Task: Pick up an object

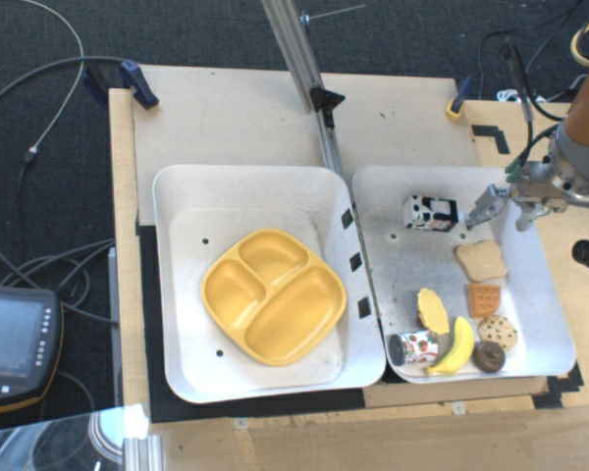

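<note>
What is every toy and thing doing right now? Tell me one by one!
yellow plate: right way up in the left bin, nothing on it
cow-print carton: lying on its side
bread slice: lying flat
cracker: flat
cookie: flat
donut: flat
banana: lying against the small can
small can: tipped on its side
end effector: above the right bin, holding nothing

Matt yellow plastic tray (pixel 274 295), scuffed white bins (pixel 177 199)

We see bare floor left of bread slice (pixel 482 259); food cluster crowds bin below it.
</note>
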Robot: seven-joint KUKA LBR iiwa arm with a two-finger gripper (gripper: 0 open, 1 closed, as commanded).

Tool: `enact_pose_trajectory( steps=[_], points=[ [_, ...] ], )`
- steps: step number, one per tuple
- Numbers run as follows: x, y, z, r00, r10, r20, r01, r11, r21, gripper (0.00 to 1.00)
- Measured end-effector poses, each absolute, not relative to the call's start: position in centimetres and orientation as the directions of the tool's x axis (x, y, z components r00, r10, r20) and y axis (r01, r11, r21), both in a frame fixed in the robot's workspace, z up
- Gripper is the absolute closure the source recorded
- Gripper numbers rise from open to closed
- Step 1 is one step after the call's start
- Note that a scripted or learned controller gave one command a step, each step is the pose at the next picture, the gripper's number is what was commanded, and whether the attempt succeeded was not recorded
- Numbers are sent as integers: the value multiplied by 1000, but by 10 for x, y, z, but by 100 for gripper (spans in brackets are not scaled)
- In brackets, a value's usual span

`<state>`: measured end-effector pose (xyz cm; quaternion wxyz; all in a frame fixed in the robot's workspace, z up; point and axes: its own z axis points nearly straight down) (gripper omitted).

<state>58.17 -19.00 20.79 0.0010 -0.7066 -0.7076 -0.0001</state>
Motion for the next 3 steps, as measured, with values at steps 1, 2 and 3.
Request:
enact_pose_trajectory(
  steps=[1,2,3],
  points=[
    [580,-211,246,1,1000,-3,1000,-1,5,0],
    [581,-210,255,-2,1000,-2,1000,2,5,100],
    [511,-182,268,1,1000,3,1000,-1,-3,100]
  ],
)
